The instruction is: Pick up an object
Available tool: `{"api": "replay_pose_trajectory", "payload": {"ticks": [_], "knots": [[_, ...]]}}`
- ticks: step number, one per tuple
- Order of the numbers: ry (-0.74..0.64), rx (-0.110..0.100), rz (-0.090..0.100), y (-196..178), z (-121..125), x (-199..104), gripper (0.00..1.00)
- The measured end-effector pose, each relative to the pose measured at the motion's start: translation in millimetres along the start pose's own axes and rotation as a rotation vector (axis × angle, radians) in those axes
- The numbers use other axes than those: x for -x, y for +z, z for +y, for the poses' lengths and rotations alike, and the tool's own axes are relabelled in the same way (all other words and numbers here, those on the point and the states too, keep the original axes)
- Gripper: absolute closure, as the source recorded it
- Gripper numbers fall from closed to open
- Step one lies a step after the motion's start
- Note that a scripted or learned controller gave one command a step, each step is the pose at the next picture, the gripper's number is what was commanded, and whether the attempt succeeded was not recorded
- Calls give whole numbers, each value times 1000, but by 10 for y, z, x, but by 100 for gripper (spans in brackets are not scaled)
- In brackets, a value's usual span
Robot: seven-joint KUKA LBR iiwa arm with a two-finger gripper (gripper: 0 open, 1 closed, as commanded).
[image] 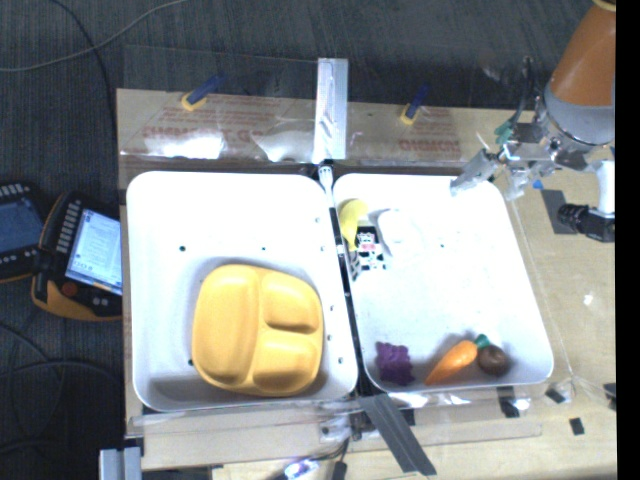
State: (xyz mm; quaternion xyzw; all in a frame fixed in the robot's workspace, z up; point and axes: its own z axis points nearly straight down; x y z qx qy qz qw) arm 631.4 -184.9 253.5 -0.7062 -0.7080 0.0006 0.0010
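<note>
Your gripper (478, 173) hangs over the right bin's (440, 268) far rim, its state impossible to tell, while the carrot (452, 360) crowds the near wall, risking a blocked grasp.

2 white bins (160, 208); left holds a yellow-orange moulded tray (258, 328). Right bin: orange carrot (452, 361) with green-brown top, purple cluster (394, 362), yellow piece (351, 215), black-and-white patterned item (369, 251). Arm (585, 63) grey with orange band.
</note>
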Motion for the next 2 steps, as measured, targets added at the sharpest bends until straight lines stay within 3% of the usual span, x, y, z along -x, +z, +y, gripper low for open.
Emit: {"api": "replay_pose_trajectory", "payload": {"ticks": [1,2], "knots": [[-175,0,-2,879,372,-289,0],[-344,6,-3,1614,-389,-620,0]]}}
